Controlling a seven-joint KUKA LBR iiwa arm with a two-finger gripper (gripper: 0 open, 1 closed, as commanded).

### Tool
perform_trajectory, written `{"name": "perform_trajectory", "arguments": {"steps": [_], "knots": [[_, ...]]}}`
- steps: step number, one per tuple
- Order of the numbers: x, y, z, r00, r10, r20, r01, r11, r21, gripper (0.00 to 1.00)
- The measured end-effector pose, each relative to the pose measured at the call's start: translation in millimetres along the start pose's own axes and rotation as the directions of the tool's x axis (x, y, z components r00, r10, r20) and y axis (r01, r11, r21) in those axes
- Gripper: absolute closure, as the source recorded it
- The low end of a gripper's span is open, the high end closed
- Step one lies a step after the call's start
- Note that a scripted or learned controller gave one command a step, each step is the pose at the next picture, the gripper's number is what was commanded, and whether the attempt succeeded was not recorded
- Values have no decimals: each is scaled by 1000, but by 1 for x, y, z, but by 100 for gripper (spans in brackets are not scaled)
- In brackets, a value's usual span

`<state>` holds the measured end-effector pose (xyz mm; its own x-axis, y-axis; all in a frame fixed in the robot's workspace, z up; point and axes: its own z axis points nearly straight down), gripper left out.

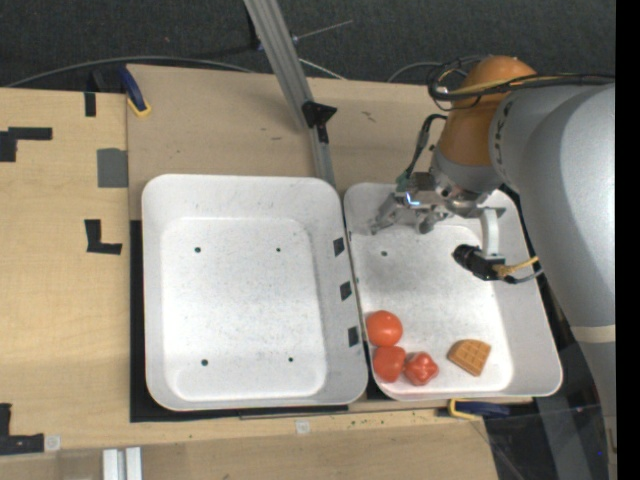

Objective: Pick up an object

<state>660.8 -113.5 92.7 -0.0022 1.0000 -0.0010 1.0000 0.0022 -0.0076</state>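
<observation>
Gripper [400, 214] poised over the far edge of the right bin [440, 288], fingers splayed out toward the left, apart and with nothing between them. Orange band of the arm [478, 128] just behind, grey bulk reaching in from the right.

Candidate objects all clustered at the near end of the same bin: a round red-orange piece [384, 327] against the left wall, a second red-orange piece [389, 363] touching it on the near side, a red pepper-like piece [421, 369] pressed against that one's right, and a tan waffle-textured piece [469, 356] a little apart, further right. Left bin [240, 288] bare of anything to grasp.

Deciding relation: every target lies nearward of the gripper, the full length of the bin floor away. Round red-orange piece almost straight toward the near side from the fingertips; tan piece nearward and to the right. No long axis worth aligning to on the round pieces; tan piece roughly square, slightly tilted.

Probably easiest to take the tan piece, standing clear of its neighbours; the three red ones crowded together and hard against the wall, little room for a finger on either side.
</observation>
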Motion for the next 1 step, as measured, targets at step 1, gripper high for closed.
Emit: {"name": "perform_trajectory", "arguments": {"steps": [1], "knots": [[1, 2, -14, 1000, -2, 0, 2, 1000, -6, 100]]}}
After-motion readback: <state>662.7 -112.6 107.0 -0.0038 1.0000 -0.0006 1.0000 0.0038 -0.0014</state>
